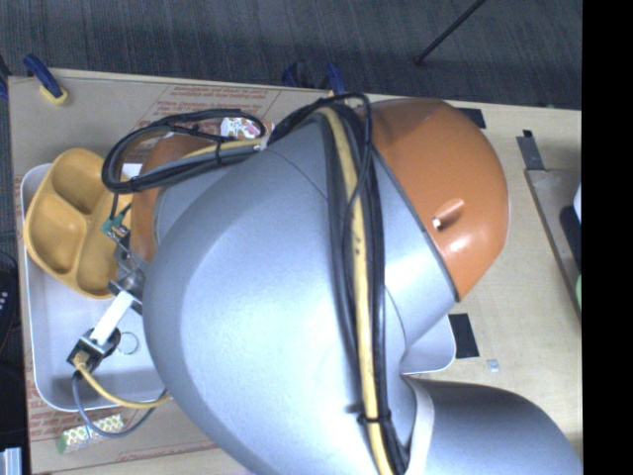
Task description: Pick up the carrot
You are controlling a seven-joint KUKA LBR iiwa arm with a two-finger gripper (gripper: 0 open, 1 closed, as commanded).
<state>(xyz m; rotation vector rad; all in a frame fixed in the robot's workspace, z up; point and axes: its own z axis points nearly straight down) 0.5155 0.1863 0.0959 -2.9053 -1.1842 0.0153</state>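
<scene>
Grey arm casing, with its orange band at upper right and black and yellow cables running down its back, lies closest to the lens and covers most of both bins. The arm reaches across from the right and is pitched down over the left shallow white bin, which indicates that the work is aimed at that bin.

The gripper sits low at the arm's left margin, just beside a yellow divided plastic dish. Whether it is open or closed, and whether it has anything in hold, cannot be told from this angle.

The dish rests in the bin's far left corner, against the wall, with its compartments facing up.

An orange-brown rounded shape shows between the dish and the arm, touching or nearly touching the dish, and is largely covered by the casing. The carrot cannot be positively identified; judged by colour and by where the arm is working, this shape is the likely candidate.

The tan counter is exposed at right.

Assessment: the approach or grasp stage is in hand, and no lift is confirmed.
</scene>
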